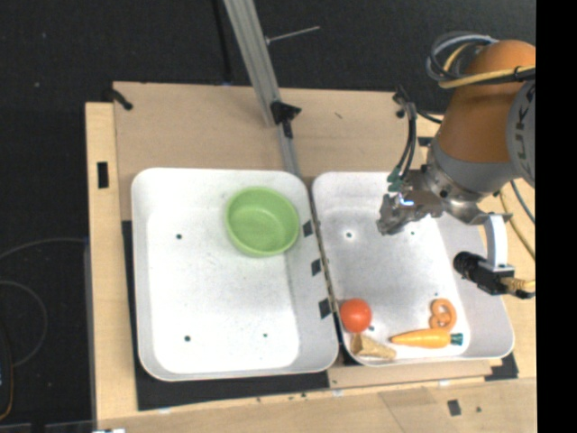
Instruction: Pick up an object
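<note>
Likely the easiest pick is the tomato [355,314], a small red ball at the lower middle of the frame, against the left wall of the right bin [379,192]. It looks like light, hard plastic, smooth and prone to roll, so a hold across its widest part seems safest. Right of it lie a long tapered orange carrot [420,337], a curled orange piece [442,313] and a flat tan scrap [372,349], all low and awkward to pinch. A glossy green bowl [262,221] sits in the speckled left bin [162,269]. Whether the gripper [395,215], over the right bin's upper part, is spread or closed, I cannot tell.
</note>
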